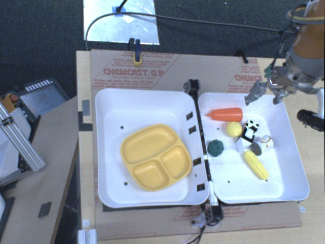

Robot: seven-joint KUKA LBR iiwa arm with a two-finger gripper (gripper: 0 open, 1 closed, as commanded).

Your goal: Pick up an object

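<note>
The right bin (289, 187) holds an orange carrot (225, 114), a small yellow ball (233, 129), a dark green lump (216, 147), a black-and-white toy (250, 131), a small grey-and-white piece (259, 145) and a yellow corn cob (256, 165). My gripper (265, 95) hangs above the bin's far right corner, up and to the right of the carrot. It is open, its two fingers spread apart with nothing between them.
The left bin (109, 111) carries a yellow divided tray (155, 156). A black clip divider (195, 116) runs between the bins. Cables and a silver sheet (122, 11) lie beyond the bench; a grey device (43, 100) sits to the left.
</note>
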